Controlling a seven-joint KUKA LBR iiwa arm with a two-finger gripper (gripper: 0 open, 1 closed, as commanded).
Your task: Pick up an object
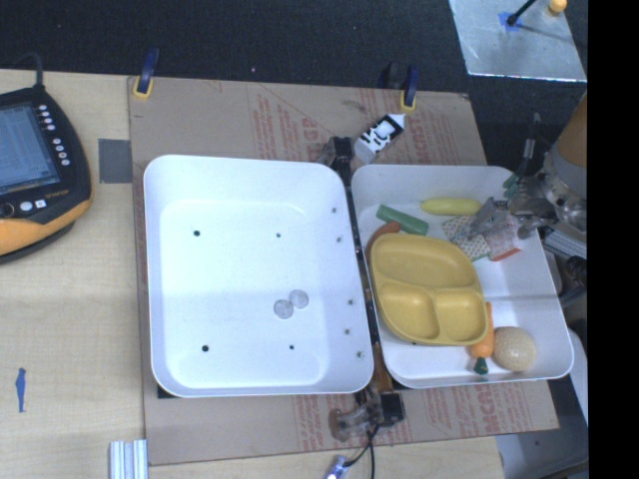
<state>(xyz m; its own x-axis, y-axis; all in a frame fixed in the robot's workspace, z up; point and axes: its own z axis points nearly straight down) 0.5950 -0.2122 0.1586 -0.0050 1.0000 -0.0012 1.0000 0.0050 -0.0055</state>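
Observation:
The right bin [555, 285] holds a yellow divided plate [429, 289], a green stick [402, 220], a yellow banana-shaped piece [450, 207], a speckled grey piece [462, 234], a small red piece [505, 253], a beige ball [514, 348] and an orange piece [483, 347]. My gripper [497, 220] hangs low over the bin's far right part, just right of the speckled piece and above the red piece. I see nothing held in it. The arm comes in from the right edge.
The left bin [180, 198] has two small grey discs [291, 304] on its floor. A black-and-white object [379, 136] lies behind the bins. A teach pendant [35, 168] sits at the far left. Clamps [407, 86] pin the cardboard's back edge.

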